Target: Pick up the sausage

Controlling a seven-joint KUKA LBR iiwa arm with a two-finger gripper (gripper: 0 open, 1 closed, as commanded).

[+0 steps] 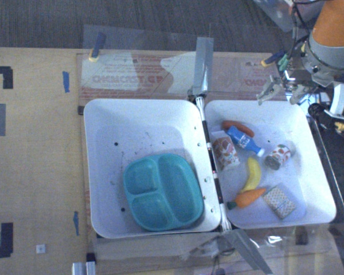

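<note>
Camera view: pincer (281, 90) apart over right bin's (321, 171) far edge, sausage (238, 127) w/ bottle (243, 141).

The arm (331, 22) hangs at upper right, gripper (282, 89) pointing down-left

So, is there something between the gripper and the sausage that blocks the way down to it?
Nothing visible does. The gripper hangs above the right bin's far rim, and the sausage lies uncovered near the bin's far left. The blue bottle touches its near side, leaving little room there.
</note>
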